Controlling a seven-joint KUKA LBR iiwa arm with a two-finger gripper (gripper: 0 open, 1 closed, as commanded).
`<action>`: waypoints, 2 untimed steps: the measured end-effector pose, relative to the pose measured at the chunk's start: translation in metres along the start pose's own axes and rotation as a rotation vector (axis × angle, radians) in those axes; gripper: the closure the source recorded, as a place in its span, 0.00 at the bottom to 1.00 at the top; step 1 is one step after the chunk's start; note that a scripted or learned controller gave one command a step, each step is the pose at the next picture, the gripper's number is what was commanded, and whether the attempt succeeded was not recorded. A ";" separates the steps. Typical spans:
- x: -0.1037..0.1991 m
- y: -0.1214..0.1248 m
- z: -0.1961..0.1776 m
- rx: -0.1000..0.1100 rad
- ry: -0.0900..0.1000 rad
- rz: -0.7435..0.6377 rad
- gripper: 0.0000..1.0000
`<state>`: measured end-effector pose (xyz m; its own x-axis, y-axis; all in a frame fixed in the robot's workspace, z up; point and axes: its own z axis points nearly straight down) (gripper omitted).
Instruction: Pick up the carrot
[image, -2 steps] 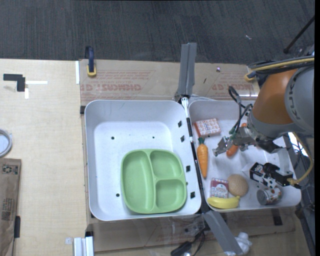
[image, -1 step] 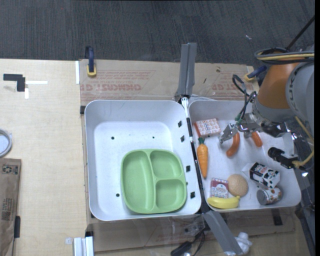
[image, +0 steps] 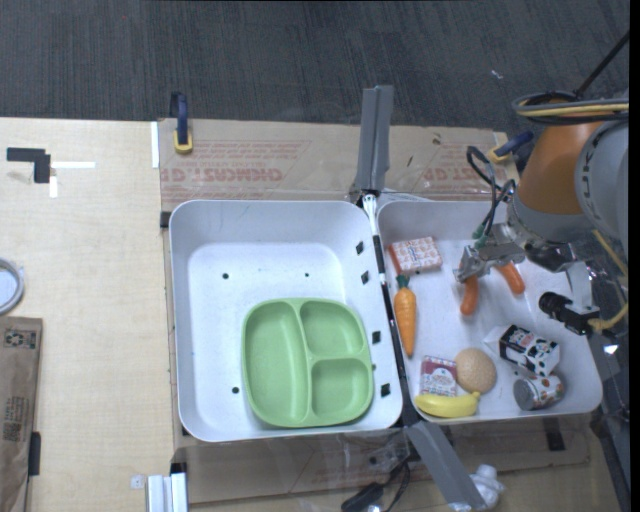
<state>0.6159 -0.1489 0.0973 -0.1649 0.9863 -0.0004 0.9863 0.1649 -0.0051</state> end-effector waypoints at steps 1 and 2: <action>0.084 0.020 -0.092 -0.001 -0.001 0.245 1.00; 0.167 -0.004 -0.092 0.002 0.000 0.335 1.00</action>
<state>0.5849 0.0152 0.1890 0.1688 0.9856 -0.0025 0.9856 -0.1689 -0.0068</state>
